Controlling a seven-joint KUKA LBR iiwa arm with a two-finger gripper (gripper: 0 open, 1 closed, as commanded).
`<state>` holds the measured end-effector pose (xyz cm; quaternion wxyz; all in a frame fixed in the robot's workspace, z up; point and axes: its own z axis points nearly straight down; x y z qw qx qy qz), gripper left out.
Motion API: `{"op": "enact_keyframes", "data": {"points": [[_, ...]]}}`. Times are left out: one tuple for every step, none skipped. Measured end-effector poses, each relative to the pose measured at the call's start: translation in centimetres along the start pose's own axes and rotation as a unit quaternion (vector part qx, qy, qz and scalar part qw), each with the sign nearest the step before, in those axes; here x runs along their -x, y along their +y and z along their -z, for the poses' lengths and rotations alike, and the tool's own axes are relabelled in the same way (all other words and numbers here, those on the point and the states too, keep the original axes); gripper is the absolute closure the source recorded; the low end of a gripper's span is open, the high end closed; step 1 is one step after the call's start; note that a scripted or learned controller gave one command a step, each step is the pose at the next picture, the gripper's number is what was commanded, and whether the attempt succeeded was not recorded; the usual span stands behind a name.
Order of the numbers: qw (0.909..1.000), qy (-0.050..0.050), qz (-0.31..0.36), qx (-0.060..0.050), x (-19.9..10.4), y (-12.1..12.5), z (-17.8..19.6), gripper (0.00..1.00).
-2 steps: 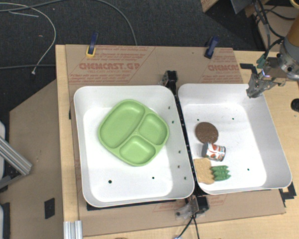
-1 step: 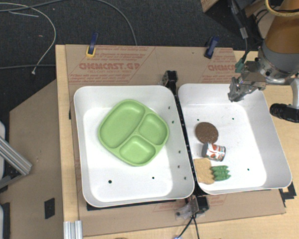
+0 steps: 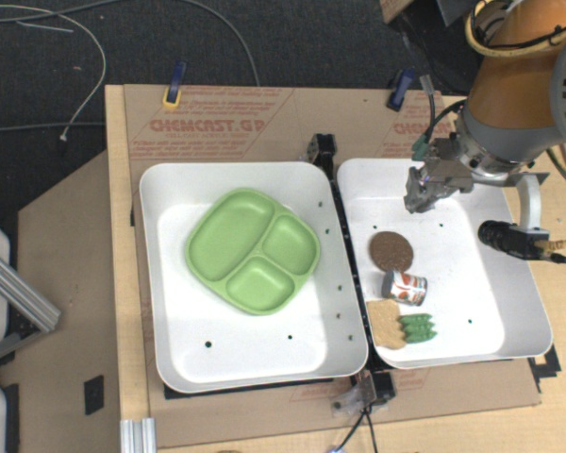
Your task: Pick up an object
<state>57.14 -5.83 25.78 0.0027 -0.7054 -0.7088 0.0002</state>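
Green toy (image 3: 417,327) and tan piece (image 3: 384,322) sit at the right bin's (image 3: 509,310) near edge, small can (image 3: 407,288) and brown disc (image 3: 391,249) just behind. Gripper (image 3: 423,194) hangs above, nothing in it; aperture unclear, probably closed. Risk: cluster touching, so a descent clips neighbours.

Grey arm (image 3: 509,92) reaching from right, pincer (image 3: 421,196) pointing down, orange band above wrist
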Motion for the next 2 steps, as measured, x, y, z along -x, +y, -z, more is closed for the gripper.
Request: {"op": "enact_keyframes", "data": {"points": [[1.0000, 0.000, 0.001, 0.000, -5.7, -0.8, -0.7, 1.00], [1.0000, 0.000, 0.000, -0.001, -10.5, -3.8, -1.3, 1.00]]}}
